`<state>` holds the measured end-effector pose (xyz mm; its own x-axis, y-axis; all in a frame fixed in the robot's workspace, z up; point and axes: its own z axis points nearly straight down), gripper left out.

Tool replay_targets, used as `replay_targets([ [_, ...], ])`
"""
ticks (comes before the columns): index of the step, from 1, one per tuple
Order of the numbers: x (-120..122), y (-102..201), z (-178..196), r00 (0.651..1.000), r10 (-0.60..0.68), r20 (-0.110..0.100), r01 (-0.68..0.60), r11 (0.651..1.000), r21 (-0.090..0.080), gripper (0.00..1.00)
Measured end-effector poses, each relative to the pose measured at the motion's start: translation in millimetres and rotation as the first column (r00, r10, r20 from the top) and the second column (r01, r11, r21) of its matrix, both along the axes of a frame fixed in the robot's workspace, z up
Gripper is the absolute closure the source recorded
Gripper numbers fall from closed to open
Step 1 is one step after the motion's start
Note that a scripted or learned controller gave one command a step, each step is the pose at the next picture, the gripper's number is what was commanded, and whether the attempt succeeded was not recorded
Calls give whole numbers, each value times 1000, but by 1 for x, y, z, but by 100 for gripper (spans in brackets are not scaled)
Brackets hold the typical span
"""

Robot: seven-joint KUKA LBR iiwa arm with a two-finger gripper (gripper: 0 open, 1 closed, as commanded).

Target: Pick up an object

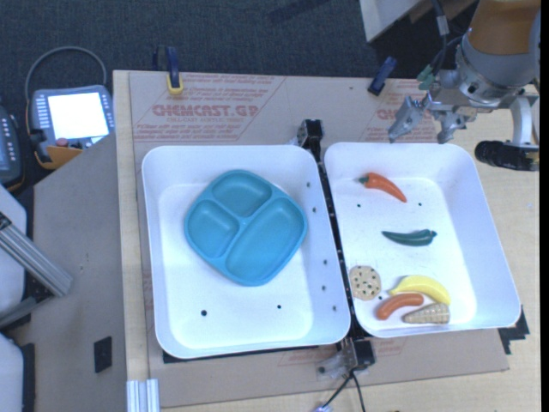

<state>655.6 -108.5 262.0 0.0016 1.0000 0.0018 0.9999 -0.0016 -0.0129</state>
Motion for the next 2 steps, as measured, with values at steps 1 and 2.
replay_targets([
  [1,2,0,7,1000,2,12,-2,1000,-1,0],
  [2,3,2,-56,1000,1,7,-1,1000,-1,0],
])
